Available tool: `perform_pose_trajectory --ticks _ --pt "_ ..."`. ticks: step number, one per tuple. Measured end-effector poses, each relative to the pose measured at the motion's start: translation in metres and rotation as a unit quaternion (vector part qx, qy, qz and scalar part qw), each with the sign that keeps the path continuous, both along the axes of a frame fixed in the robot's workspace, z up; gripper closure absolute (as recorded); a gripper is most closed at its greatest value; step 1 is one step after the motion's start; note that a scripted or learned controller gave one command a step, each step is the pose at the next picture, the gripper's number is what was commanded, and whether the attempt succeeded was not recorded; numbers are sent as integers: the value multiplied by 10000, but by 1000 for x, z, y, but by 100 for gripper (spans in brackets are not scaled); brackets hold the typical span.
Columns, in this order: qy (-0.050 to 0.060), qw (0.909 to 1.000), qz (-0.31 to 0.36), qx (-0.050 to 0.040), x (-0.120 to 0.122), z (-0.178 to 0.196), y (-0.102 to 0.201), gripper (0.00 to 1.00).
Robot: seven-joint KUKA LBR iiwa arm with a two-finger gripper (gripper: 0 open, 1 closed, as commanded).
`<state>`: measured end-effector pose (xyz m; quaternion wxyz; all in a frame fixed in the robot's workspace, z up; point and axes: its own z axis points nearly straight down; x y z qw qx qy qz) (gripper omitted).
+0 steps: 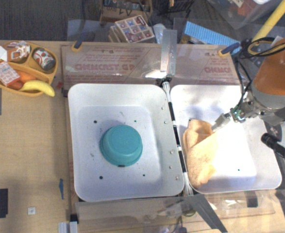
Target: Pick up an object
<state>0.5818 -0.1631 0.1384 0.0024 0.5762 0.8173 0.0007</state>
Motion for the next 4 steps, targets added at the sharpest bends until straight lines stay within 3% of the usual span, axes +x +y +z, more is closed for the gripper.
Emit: perform_pose_trajectory --ticks 1,2,3,4 --pt "-13 9993 384 1 19 -50 44 0" --pt "-42 9993 366 5 21 -38 43 100" --pt "-42 9993 364 5 21 -38 42 0" --pt "-68 9994 347 -2 22 -27 41 100"
